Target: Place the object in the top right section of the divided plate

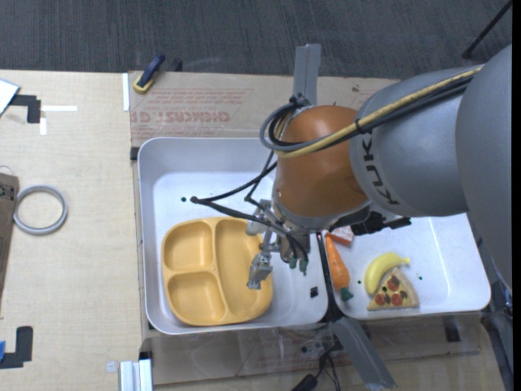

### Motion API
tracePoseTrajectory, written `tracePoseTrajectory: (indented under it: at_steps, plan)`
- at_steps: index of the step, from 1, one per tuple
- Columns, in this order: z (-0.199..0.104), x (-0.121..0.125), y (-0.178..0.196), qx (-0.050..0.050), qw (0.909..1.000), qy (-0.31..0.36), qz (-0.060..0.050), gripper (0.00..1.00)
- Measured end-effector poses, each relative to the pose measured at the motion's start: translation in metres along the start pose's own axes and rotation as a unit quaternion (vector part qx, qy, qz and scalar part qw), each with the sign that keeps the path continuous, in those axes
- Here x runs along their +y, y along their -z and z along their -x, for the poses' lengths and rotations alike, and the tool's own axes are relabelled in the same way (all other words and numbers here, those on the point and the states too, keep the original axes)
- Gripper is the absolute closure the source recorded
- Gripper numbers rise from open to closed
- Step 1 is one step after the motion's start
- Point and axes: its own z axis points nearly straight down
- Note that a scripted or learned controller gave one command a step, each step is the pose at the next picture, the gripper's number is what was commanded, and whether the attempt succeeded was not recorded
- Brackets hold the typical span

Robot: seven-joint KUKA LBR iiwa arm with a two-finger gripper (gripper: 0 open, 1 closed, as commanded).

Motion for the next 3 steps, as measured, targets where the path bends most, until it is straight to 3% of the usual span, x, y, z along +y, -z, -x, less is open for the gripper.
tracePoseTrajectory:
  at_steps: [1, 2, 3]
  plan:
    - [0.001, -0.055, 0.046, -0.001, 0.9903, 0.139, 0.001, 0.00]
    - [0.023, -0.129, 0.155, -0.002, 0.9677, 0.252, 0.001, 0.00]
    - [0.041, -0.209, 0.237, -0.003, 0.9339, 0.358, 0.000, 0.00]
